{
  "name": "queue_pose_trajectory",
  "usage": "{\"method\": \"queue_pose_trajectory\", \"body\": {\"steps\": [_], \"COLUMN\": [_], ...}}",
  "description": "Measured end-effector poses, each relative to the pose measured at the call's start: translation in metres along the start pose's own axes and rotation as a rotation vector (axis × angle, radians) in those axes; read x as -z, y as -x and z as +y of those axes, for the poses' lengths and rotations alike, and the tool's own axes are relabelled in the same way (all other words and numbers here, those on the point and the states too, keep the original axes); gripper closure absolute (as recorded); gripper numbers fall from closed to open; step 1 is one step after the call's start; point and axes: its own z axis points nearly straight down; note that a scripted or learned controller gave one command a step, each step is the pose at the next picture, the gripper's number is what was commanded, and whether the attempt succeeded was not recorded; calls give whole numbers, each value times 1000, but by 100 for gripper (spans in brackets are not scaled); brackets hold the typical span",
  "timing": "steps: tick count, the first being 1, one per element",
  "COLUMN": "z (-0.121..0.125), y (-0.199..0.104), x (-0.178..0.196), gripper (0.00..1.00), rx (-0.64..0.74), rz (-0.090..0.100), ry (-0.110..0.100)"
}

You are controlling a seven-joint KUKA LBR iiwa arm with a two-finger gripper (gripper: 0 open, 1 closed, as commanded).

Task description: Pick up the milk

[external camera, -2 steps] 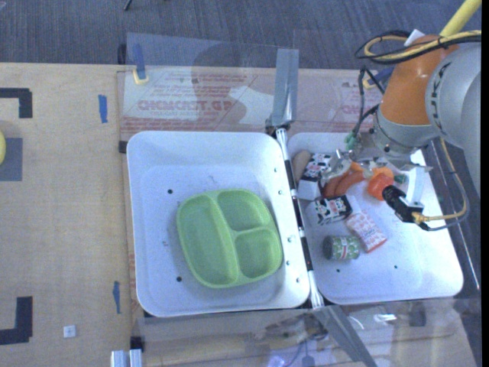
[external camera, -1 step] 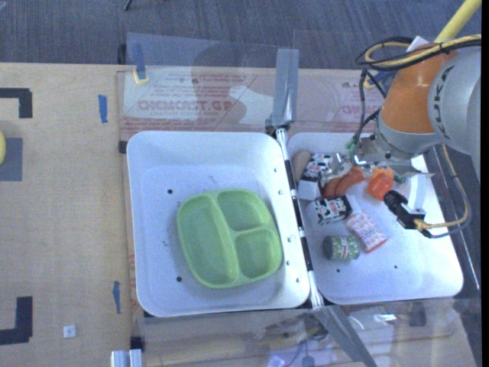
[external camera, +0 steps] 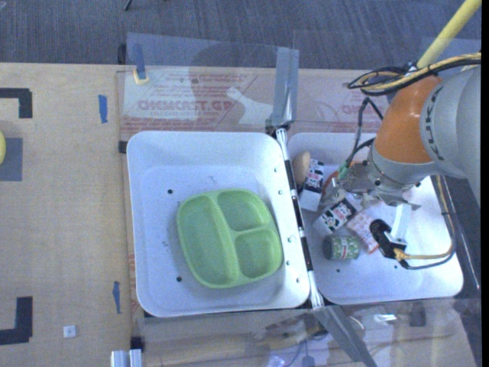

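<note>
The right bin (external camera: 428, 281) holds a small heap of toy groceries. A white carton with black patches, which I take for the milk (external camera: 336, 215), lies tilted near the bin's middle left. My gripper (external camera: 357, 195) hangs below the orange-banded wrist (external camera: 405, 132), just above and to the right of that carton. The wrist body hides the gripper's tips. From this angle I cannot tell whether it touches the carton.
Around the milk lie a green can (external camera: 344, 248), a pink packet (external camera: 365, 233), a dark box (external camera: 315, 177), a white box (external camera: 309, 199) and a brown piece (external camera: 302, 161). The left bin (external camera: 153, 159) holds a green divided plate (external camera: 229, 238). A black-and-yellow cable (external camera: 412, 260) loops over the right bin.
</note>
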Motion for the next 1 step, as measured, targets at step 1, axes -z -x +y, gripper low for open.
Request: {"method": "queue_pose_trajectory", "body": {"steps": [1], "z": [-2], "y": [-1], "x": [7], "gripper": [100], "rx": [0], "rz": [2], "ry": [-4]}}
